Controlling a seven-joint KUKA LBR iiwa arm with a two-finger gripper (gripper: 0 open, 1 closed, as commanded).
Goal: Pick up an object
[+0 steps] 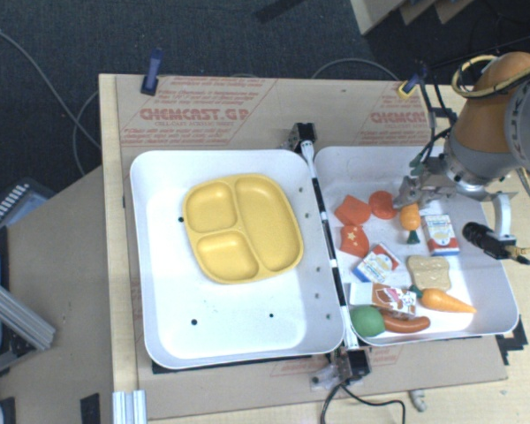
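In the right bin [499,276] lie several toy foods: a small orange piece [410,218], red pieces [353,210] [382,204] [354,238], a white carton [438,233], a toast slice [428,272], a carrot [443,300], a sausage [405,324] and a green ball [367,320]. My gripper [416,191] hangs low over the bin's upper middle, just above the small orange piece and beside a red one. I see nothing held in it.
The left bin [159,281] holds a yellow divided plate [243,228]. A black divider rail [322,228] runs between the bins. Two small packets [376,263] [396,297] lie mid-bin on the right. A black cable [490,241] trails by the arm.
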